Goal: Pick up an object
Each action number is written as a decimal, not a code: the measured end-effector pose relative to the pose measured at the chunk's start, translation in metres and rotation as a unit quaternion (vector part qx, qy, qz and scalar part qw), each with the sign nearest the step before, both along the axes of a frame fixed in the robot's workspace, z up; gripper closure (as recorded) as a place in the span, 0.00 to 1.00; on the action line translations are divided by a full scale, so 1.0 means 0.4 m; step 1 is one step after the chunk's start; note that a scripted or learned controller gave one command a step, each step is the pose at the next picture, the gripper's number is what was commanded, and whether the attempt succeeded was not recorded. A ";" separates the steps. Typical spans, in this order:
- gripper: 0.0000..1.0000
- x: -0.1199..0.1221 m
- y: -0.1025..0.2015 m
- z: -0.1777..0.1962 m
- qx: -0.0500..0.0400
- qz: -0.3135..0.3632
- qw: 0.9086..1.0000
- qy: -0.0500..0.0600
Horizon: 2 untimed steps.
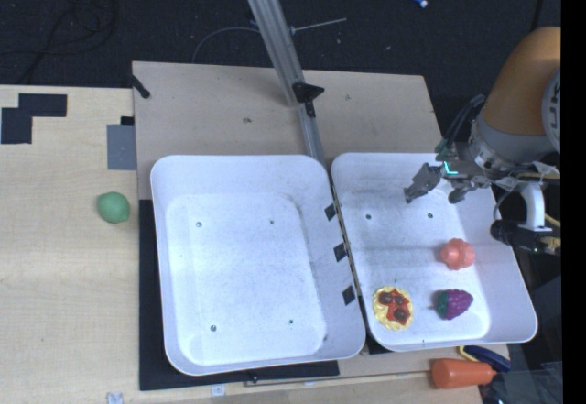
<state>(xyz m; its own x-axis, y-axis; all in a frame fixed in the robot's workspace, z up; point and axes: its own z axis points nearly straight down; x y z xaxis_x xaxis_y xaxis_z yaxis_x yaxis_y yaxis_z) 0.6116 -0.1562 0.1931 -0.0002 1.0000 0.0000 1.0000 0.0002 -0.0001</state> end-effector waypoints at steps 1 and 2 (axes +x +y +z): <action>0.00 0.000 0.000 0.000 0.000 0.000 1.000 0.000; 0.00 -0.003 0.004 -0.106 0.000 0.000 1.000 0.002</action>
